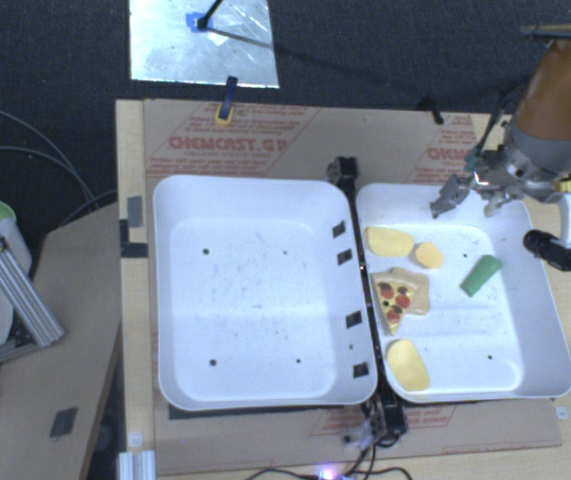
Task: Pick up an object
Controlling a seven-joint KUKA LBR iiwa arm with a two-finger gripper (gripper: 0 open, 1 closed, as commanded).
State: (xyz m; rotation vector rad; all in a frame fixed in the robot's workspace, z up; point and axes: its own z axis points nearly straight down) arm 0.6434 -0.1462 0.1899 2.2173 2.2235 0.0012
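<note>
The biggest thing is the bench, and on it sit two shallow white bins side by side. The left bin [250, 293] has only small dark specks on its floor. The right bin [525, 363] has all the toys in it, likely so the arm has one place to pick from.

The grey arm [565, 98] with its orange band comes in from about 2 o'clock. Its gripper [470, 196] hangs above the far rim of the right bin, near 12 o'clock of that bin. The two fingers look spread apart, and nothing is between them. So I think the hand is open and has not grabbed anything yet.

The toys lie well below the gripper. A toy pizza slice [401, 297] sits near the middle of the left side of its bin. A yellow oval piece [390, 240] lies at 11 o'clock, and another yellow piece [408, 364] at 7 o'clock. A green block [480, 275] lies tilted toward 3 o'clock. A small round orange-yellow piece [428, 256] sits just beside the top yellow one.

Those two near pieces seem easiest to reach.
</note>
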